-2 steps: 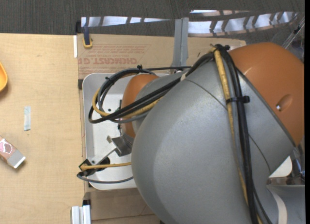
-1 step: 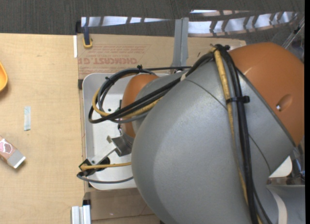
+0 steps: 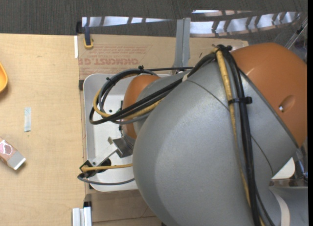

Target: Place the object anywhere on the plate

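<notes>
The arm (image 3: pixel 215 142) fills the centre and right of the frame, bent down over the bin (image 3: pixel 90 102) at centre left, so progress cannot be judged. Its bulk and looped cables (image 3: pixel 105 110) cover the bin's contents. I cannot tell where the object or plate lies, nor how the gripper stands.

One fixed camera above the worktop (image 3: pixel 44 88), looking down at a slant; arm (image 3: pixel 215 151) very near the lens (enters from right), covering most of the white bin (image 3: pixel 90 93).
</notes>
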You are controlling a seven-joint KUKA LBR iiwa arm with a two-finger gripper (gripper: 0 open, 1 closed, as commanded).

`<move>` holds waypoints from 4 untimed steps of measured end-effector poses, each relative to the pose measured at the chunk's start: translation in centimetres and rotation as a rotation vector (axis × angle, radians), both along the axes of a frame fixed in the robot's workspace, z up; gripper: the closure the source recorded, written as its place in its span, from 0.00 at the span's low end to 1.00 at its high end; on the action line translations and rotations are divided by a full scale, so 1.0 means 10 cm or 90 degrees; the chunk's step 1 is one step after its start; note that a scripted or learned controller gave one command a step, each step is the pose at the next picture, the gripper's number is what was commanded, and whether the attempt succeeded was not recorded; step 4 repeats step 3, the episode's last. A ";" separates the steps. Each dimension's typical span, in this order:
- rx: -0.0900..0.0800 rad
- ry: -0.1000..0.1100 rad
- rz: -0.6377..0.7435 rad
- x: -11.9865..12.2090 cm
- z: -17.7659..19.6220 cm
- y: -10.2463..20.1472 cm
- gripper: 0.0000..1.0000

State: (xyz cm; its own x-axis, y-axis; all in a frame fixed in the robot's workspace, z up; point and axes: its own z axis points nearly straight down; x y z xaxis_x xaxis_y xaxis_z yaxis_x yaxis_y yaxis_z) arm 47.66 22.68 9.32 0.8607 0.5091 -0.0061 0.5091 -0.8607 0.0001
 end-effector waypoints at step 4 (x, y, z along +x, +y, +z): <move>0.000 0.000 0.000 0.00 0.00 0.00 0.00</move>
